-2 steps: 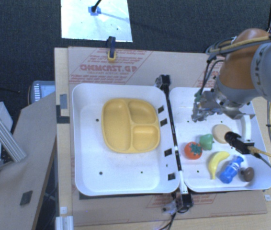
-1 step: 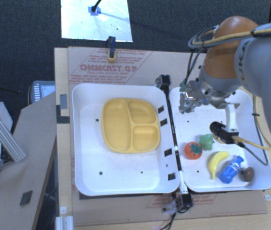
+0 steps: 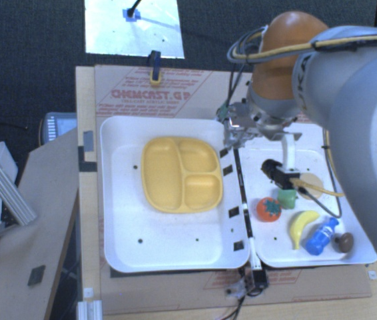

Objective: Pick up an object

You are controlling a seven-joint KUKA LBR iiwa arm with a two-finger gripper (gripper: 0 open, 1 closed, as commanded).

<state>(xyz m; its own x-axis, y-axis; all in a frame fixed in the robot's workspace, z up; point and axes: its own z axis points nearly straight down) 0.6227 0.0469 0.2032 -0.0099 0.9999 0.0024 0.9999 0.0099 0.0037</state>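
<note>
The gripper [image 3: 234, 133] hangs over the far end of the ridge where the two bins meet. From where I stand I cannot tell whether its jaws are released or clenched. The small things all lie in the near part of the right bin [image 3: 312, 139], so to my eye the pick is not yet made.

The banana [image 3: 302, 225] looks like the fairest target. It lies flat, with a tomato [image 3: 268, 209] to its left, a green piece [image 3: 286, 197] just beyond it and a blue bottle [image 3: 320, 237] close against its right side. Its long axis runs on a slant, from near-left to far-right, with a slight bow.

To do this well, I'd say the arm should come toward the near side and to the right. The wrist should turn so the jaws close across the banana's narrow width at mid-length, and the arm should drop straight down without nudging the bottle. The yellow divided plate [image 3: 180, 174] in the left bin [image 3: 118, 199] lies well apart from all this.
</note>
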